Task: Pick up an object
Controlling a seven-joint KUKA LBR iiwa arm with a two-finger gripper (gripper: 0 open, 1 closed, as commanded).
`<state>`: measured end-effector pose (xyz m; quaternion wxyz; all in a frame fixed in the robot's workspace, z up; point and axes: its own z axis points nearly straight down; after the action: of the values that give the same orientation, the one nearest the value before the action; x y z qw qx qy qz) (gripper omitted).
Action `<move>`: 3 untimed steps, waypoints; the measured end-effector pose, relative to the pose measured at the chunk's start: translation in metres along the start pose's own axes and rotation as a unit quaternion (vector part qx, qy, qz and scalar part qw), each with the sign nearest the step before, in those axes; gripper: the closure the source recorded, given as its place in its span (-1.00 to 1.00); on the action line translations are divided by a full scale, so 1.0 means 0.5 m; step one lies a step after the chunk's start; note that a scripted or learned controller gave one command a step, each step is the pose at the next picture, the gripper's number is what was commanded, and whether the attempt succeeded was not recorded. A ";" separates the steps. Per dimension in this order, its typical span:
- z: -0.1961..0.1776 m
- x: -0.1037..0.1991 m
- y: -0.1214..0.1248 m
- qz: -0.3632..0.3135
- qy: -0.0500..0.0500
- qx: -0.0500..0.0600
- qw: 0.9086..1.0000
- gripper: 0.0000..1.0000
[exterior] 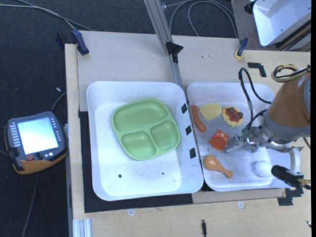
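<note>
The arm (291,107), grey with an orange band, is cut off at the frame's right edge and covers part of the right bin (217,89). Its gripper (236,145) is small and partly blurred; whether the fingers are apart or together cannot be told. It sits low in that bin, just beside a chunky red-orange toy piece (218,139), and contact between them is unclear.

Other toy foods lie in the same shallow white bin: a smooth hot dog sausage (198,118) near the left wall, a pale yellow wedge (211,111), a small pizza slice (232,115) with red topping, a tan drumstick (217,165), and a white egg-like ball (262,168).

The left bin (98,132) holds a glossy green plastic plate (145,128) with three compartments.
</note>
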<state>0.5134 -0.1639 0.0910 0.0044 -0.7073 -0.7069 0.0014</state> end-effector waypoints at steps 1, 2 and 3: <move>-0.030 -0.001 0.004 0.000 -0.001 -0.004 1.000 1.00; -0.143 0.019 0.013 -0.002 -0.003 -0.007 1.000 1.00; -0.237 0.026 0.029 -0.002 -0.003 -0.008 1.000 1.00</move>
<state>0.5290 -0.1512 0.2094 -0.0030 -0.7062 -0.7080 -0.0018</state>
